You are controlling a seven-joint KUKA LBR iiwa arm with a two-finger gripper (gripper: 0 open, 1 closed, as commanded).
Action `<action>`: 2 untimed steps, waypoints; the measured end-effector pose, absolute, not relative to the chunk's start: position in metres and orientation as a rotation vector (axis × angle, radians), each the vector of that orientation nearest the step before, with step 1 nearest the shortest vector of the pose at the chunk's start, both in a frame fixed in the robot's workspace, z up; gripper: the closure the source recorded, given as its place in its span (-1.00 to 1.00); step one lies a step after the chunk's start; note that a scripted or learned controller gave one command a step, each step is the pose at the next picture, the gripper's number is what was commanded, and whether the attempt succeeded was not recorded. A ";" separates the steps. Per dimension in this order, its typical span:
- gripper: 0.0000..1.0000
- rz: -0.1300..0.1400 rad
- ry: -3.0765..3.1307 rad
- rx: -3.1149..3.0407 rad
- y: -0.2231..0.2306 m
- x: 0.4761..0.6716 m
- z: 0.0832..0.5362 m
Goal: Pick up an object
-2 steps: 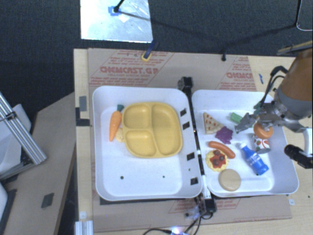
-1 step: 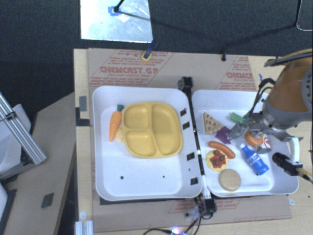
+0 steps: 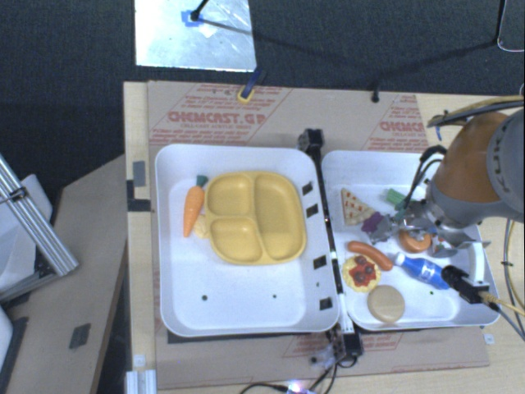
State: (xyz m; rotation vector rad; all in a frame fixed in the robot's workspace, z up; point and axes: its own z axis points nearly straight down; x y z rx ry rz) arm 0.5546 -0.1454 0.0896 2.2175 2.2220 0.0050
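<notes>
The desk [image 3: 139,220] bears cardboard printed CHEMCAST GP [image 3: 215,116] under both bins. The left bin [image 3: 246,310] holds a yellow divided plate [image 3: 250,217] with a toy carrot [image 3: 192,208] beside it. The right bin [image 3: 410,310] crowds the pickable toys: pizza slice [image 3: 355,206], hot dog [image 3: 370,254], blue bottle [image 3: 421,268], donut [image 3: 414,240]. The claw [image 3: 410,224] hangs low over the donut, likely targeting it; how far it is open I cannot tell

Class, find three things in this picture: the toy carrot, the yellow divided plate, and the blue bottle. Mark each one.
toy carrot [image 3: 192,209], camera view, middle of its orange body.
yellow divided plate [image 3: 283,249], camera view, its rim at lower right.
blue bottle [image 3: 424,268], camera view, middle of its blue body.
</notes>
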 end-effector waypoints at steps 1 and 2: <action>1.00 0.007 2.214 2.210 -0.148 0.556 0.103; 1.00 0.004 2.221 2.215 -0.156 0.564 0.154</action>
